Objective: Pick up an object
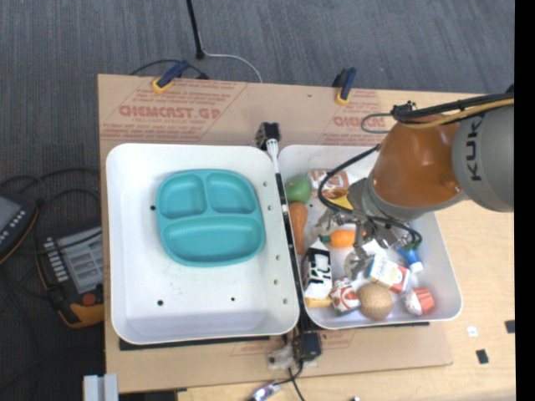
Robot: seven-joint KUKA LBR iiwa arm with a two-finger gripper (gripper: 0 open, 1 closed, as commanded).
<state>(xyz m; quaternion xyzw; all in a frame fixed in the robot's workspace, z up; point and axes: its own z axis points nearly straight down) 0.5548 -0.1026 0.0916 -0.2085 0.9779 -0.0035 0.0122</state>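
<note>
You have the carrot (298, 226) lying in the right bin (447, 295) against its left wall, long axis running near to far, thick end toward the green ball (298, 190) touching it at the far end. Just right of it sit an orange piece (342, 239) and a black-and-white carton (317, 269). A brown egg-shaped item (375, 301) rests near the front wall. The gripper (365, 239) hangs over the clutter mid-bin; you cannot tell its grip. The teal divided plate (211, 217) lies in the left bin (134, 307).
</note>
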